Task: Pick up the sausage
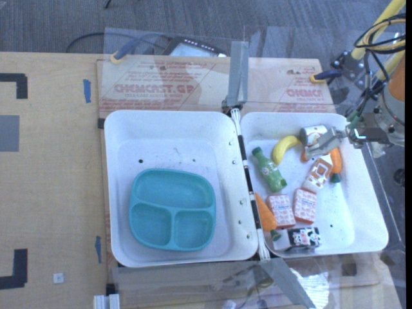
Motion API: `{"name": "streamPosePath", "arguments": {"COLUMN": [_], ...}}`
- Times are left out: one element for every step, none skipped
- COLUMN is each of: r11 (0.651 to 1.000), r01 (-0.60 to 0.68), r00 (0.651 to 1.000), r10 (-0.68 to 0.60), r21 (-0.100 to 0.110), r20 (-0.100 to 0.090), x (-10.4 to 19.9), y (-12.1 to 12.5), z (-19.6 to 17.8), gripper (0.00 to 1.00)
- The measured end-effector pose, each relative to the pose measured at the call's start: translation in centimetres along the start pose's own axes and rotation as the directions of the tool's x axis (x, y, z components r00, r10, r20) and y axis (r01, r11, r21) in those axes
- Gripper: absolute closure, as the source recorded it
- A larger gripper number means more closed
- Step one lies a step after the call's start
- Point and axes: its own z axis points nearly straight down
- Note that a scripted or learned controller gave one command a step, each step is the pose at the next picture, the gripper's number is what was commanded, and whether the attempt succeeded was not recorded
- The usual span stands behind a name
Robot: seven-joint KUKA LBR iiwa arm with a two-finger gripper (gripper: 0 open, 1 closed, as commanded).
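My gripper (324,143) is low over the back of the right bin (376,227), reaching in from the right edge. It hangs between a white can with a red label (313,134) and an orange carrot (335,161). A small reddish-brown end (305,155) pokes out just left of the gripper, beside the banana (285,148). This may be the sausage, but most of it is hidden under the gripper. I cannot tell whether the gripper touches it.
The right bin also holds a green bottle (269,170), three small orange cartons (305,204), a second carrot (264,212) by the divider and a black-and-white milk carton (304,237). A teal divided plate (172,209) lies in the left bin (122,134).
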Motion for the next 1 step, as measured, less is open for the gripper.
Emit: {"name": "streamPosePath", "arguments": {"r11": [1.0], "r01": [0.0], "r00": [1.0], "r10": [0.0], "r21": [0.0], "r20": [-0.001], "x": [-4.18], "y": [-1.71], "z": [11.34], "gripper": [0.0]}}
